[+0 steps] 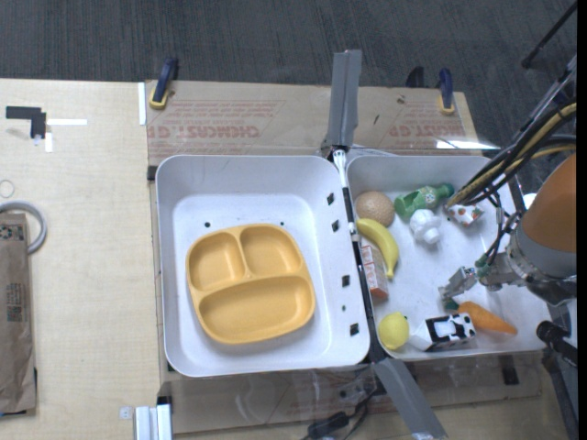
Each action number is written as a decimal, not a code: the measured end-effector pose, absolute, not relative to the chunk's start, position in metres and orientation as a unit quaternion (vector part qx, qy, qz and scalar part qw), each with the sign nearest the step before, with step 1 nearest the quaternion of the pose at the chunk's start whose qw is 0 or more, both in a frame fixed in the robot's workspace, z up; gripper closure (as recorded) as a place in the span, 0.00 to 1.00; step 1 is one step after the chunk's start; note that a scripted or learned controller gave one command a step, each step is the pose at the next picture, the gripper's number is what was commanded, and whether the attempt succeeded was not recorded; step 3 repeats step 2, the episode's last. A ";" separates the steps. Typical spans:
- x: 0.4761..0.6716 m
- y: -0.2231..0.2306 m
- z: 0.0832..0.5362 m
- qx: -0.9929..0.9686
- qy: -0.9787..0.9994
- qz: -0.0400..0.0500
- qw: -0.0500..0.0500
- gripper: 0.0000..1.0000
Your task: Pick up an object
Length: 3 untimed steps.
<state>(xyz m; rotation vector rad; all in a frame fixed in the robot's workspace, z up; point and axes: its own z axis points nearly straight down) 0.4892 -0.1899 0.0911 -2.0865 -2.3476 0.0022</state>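
The gripper (461,284) hangs low in the right bin (417,165), fingers apart, nothing between them. A carrot (490,318) lies just beside it, a black-and-white toy (450,329) and a lemon (393,330) nearer the front wall. A banana (382,245), a brown ball (374,208) and a green packet (422,196) crowd the rear. A yellow tray (250,282) sits in the left bin (177,246).

Two white bins (174,246). One yellow divided tray (249,282) in the left. In the right: one banana (383,245), one lemon (393,330), one carrot (492,319).
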 end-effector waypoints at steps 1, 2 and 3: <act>0.579 -0.103 0.150 -0.779 -0.627 0.001 -0.001 0.00; 0.642 -0.135 0.092 -0.763 -0.646 0.002 -0.001 0.00; 0.642 -0.135 0.092 -0.763 -0.646 0.002 -0.001 0.00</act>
